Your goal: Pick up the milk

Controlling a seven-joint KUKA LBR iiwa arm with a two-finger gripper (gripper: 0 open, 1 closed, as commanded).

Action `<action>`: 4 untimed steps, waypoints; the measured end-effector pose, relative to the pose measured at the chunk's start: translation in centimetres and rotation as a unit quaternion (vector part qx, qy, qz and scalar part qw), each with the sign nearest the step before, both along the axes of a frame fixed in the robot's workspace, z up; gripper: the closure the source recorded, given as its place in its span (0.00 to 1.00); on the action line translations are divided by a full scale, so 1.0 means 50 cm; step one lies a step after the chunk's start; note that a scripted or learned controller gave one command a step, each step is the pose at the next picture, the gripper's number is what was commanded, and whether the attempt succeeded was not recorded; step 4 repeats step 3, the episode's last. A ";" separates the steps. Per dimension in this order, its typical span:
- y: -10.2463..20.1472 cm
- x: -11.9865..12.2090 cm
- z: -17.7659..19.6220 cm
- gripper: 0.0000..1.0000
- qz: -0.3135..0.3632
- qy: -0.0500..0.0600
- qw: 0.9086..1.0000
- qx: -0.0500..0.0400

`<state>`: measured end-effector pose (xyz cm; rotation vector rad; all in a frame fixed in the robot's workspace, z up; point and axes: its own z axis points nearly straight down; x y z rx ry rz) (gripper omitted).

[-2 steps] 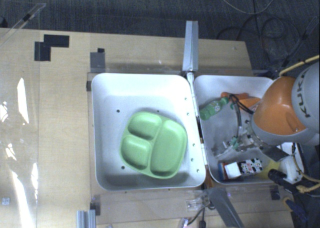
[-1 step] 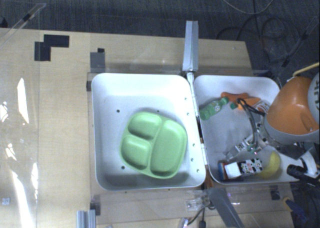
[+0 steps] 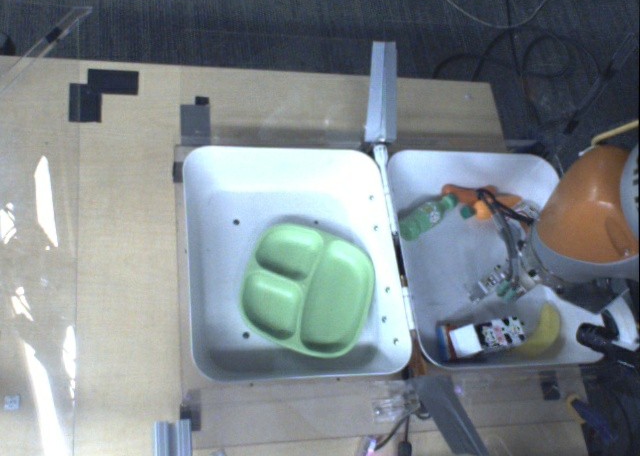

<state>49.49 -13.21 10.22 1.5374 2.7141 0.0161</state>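
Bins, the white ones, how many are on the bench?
2. The left bin holds a green divided plate. The right bin holds the milk carton, a green bottle and a banana.

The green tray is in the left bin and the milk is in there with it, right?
Not quite. The green tray is in the left bin, but the milk lies in the right bin, near its front edge beside a banana. The camera view shows it.
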 end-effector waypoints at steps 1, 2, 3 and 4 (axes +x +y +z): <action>0.182 -0.012 0.167 1.00 0.072 0.008 0.997 0.000; 0.305 -0.012 0.182 1.00 0.070 0.008 0.998 0.000; 0.231 -0.010 0.378 1.00 0.207 0.004 0.978 -0.004; 0.231 -0.010 0.378 1.00 0.207 0.004 0.978 -0.004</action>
